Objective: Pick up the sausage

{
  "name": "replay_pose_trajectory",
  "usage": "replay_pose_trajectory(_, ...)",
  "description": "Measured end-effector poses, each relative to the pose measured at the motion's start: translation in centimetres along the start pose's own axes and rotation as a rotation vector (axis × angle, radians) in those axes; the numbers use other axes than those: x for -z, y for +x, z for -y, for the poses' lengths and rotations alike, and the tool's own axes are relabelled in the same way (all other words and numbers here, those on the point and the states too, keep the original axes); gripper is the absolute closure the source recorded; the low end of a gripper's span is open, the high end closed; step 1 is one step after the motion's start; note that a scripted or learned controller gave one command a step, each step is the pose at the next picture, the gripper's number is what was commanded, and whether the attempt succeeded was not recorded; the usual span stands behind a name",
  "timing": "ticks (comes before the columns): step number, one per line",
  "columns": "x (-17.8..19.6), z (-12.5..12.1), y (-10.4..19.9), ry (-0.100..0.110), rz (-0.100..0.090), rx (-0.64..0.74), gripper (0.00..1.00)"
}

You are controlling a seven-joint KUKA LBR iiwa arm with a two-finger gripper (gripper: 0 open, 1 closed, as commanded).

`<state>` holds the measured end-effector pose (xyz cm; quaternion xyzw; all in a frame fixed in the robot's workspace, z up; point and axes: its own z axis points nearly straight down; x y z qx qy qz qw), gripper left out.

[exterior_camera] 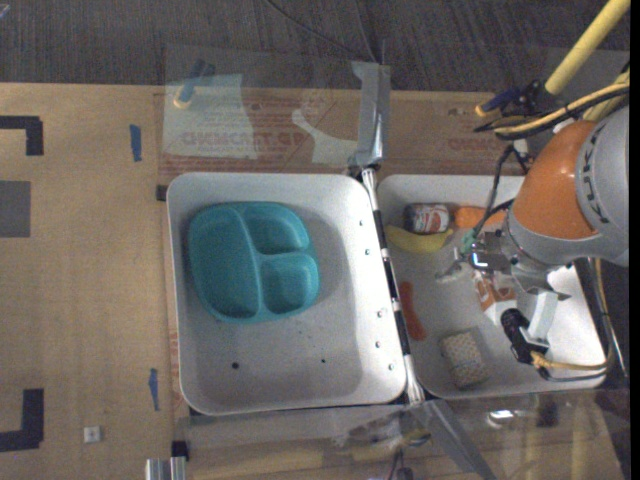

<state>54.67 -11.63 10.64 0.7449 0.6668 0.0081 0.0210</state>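
I see the sausage [411, 312] lying lengthwise along the right bin's [570, 383] left wall, well left of my gripper [487, 264]; whether that's wide or narrow, I cannot tell.

The grey, orange-banded arm [565, 193] reaches in from the right, its claw [487, 268] pointing down.

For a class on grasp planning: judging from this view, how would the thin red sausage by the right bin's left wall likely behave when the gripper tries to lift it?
The sausage looks long, thin and rounded, so it may roll or slip. It lies flat beside the right bin wall, probably leaving little finger room. It seems small, hence likely light.
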Motion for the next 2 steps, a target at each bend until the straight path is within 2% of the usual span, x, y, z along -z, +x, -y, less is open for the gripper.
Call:
replay_pose_trajectory(1, 0.0, 0.0, 0.0, -0.001, 0.0, 0.0, 0.0)
replay_pose_trajectory(2, 0.2, 4.6, -2.2, -0.026, -0.006, 0.213, 0.0)
